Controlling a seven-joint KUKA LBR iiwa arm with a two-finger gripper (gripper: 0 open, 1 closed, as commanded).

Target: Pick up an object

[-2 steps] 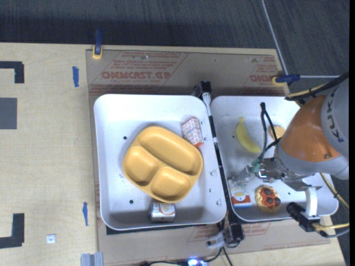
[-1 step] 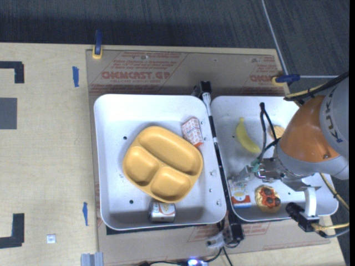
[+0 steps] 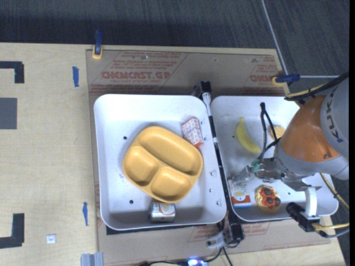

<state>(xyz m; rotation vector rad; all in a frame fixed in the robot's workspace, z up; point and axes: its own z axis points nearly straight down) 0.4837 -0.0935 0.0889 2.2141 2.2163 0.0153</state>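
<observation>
**While low over the right bin: gripper state unreadable**

Gripper [image 3: 244,177] down inside the right bin [image 3: 222,148], near its left wall; open or closed, cannot tell from above; nothing seen held. Just below the tool, touching or nearly so, a white packet with red print [image 3: 238,194]; beside that, toward the front rim, a round red-and-dark object [image 3: 267,198]. Farther back, well clear of the tool, a yellow banana [image 3: 246,137]. Behind the tool, grey arm with orange band [image 3: 308,137], reaching in from the right. Across in the left bin [image 3: 105,148]: a yellow three-compartment tray [image 3: 162,163] at centre; a red-and-white carton [image 3: 192,131] at its back-right edge; a small can [image 3: 163,211] at its front edge.
</observation>
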